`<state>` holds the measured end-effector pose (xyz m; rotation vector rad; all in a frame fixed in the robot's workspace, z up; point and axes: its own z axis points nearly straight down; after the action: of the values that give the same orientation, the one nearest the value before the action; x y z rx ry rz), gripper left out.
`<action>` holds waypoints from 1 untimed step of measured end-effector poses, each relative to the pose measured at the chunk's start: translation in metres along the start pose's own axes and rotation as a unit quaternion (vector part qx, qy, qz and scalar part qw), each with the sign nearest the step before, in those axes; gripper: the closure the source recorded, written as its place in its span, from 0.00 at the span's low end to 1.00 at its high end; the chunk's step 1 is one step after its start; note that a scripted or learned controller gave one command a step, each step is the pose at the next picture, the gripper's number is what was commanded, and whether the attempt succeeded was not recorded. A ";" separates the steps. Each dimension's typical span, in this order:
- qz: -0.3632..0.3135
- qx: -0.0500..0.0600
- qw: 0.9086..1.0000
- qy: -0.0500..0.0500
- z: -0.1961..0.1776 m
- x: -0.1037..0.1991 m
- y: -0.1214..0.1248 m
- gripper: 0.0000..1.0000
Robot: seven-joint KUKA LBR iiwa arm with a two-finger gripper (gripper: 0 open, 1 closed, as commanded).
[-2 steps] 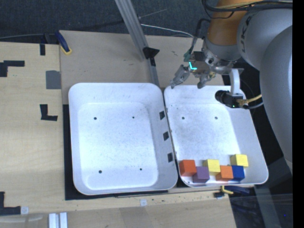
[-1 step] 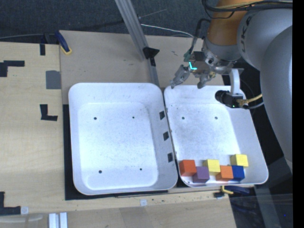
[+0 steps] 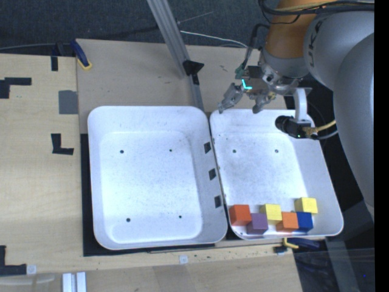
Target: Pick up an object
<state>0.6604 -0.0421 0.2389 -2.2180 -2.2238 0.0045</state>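
Several small blocks lie along the near edge of the right bin (image 3: 316, 163): an orange block (image 3: 240, 213), a purple block (image 3: 259, 222), a yellow block (image 3: 273, 212), another orange block (image 3: 289, 220), a blue block (image 3: 304, 221) and a second yellow block (image 3: 306, 205). My gripper (image 3: 242, 103) hangs above the far edge of the right bin, well away from the blocks. Its two fingers stand apart with nothing between them.
The left bin (image 3: 97, 163) sits beside the right one, their rims touching in the middle. A slanted metal bar (image 3: 170, 29) rises behind the bins. A black cable connector (image 3: 292, 125) hangs beside the gripper over the right bin's far edge.
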 end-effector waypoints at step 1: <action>0.000 0.000 1.000 0.000 0.000 0.000 0.000 0.00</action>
<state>0.6604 -0.0421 0.2389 -2.2180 -2.2237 0.0045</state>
